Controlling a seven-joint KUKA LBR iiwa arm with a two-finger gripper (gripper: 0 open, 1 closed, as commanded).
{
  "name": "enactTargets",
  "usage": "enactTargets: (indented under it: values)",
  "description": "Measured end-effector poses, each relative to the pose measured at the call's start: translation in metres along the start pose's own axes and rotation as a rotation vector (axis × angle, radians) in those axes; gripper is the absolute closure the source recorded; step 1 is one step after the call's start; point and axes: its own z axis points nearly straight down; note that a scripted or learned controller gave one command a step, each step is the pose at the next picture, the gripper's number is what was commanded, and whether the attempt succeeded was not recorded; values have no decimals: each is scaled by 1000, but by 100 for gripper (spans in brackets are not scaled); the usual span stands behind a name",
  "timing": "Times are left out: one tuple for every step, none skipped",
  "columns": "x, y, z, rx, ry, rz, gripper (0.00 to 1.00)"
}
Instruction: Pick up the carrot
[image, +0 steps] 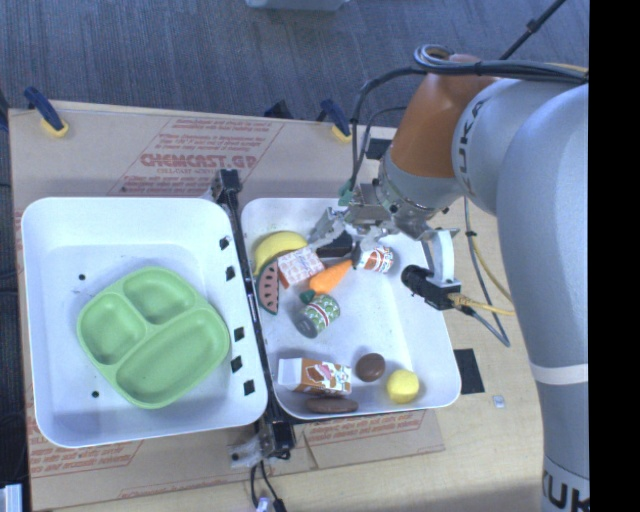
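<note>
The carrot (328, 279), orange with a green stub at its lower left end, lies slantwise in the upper middle of the right bin (425, 340). My gripper (340, 243) hangs just above the carrot's upper right end, its dark fingers pointing down-left into the bin. The grey arm with its orange band comes in from the upper right and hides the bin's far right corner. Nothing shows between the fingers.
Around the carrot lie a yellow banana (276, 245), a watermelon slice (268, 290), a small red-white box (299, 267), a green can (317, 315) and a red-white can (377, 260). Near the front are a carton (318, 376), a brown ball (370, 367), a lemon (403, 386). The left bin holds a green divided plate (152, 334).
</note>
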Motion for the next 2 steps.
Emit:
enactTargets:
  values:
    - [-16, -23, 109, 1, 0, 0, 0]
    - [-16, -23, 98, 5, 0, -4, 100]
